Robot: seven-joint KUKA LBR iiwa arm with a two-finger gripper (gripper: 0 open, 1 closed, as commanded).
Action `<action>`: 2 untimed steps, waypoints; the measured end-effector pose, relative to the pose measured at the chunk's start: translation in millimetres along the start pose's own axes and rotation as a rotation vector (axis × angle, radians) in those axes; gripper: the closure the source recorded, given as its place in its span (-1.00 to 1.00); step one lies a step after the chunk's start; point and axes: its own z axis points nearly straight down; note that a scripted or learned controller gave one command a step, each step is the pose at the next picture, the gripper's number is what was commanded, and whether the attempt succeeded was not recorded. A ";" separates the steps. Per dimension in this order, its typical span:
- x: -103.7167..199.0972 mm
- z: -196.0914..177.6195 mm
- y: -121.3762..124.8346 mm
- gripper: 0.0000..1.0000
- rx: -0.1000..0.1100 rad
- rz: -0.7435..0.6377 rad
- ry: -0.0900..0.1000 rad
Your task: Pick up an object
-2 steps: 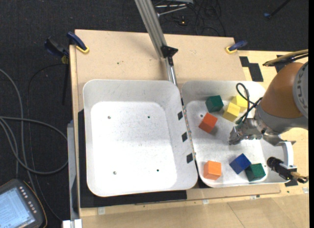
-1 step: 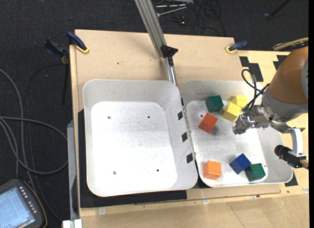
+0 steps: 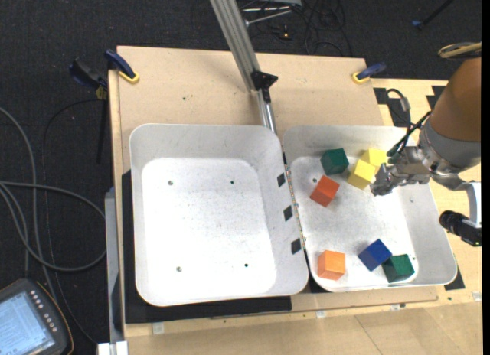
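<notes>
**Gripper sitting right next to the yellow blocks**

The arm is reaching in from the right, and the gripper [image 3: 380, 185] is hovering low in the right bin [image 3: 429, 227], just beside two yellow blocks [image 3: 366, 168]. Honestly can't tell if it's gripping anything, too dark and small there. A green block [image 3: 334, 161] is sitting just left of them, an orange one [image 3: 325, 190] nearer. The left bin [image 3: 145, 193] is lying alongside.

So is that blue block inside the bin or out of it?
Inside: the blue block lies on the right bin's floor, beside a green block.
</notes>
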 end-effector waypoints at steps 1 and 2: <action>-0.4 -53.6 2.3 1.00 -0.001 0.000 -0.001; 44.8 -39.6 23.8 1.00 0.005 -0.004 0.002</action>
